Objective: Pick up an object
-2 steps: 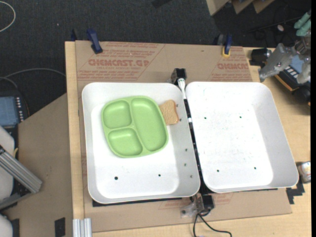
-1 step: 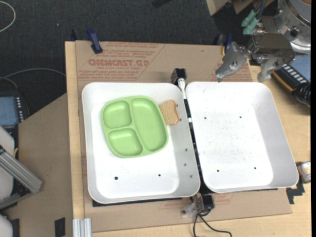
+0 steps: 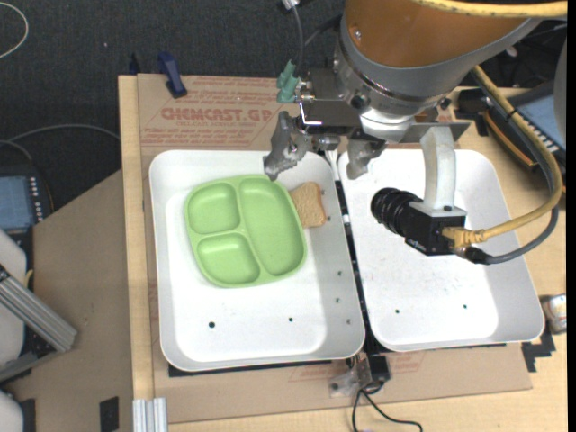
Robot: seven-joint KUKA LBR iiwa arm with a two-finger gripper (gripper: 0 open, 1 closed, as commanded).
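Note:
A light green divided plate lies in the left bin. A tan, cracker-like piece sits just right of the plate's upper edge, close to the divider between the bins. My gripper hangs open above the back of the left bin, one finger over the plate's far rim and the other near the divider. The tan piece lies just below and between the fingers; nothing is held.
The right bin lies under a black camera unit mounted on the arm, with a yellow cable trailing right. A cardboard sheet lies behind the bins. The big orange-banded arm body overhangs the back.

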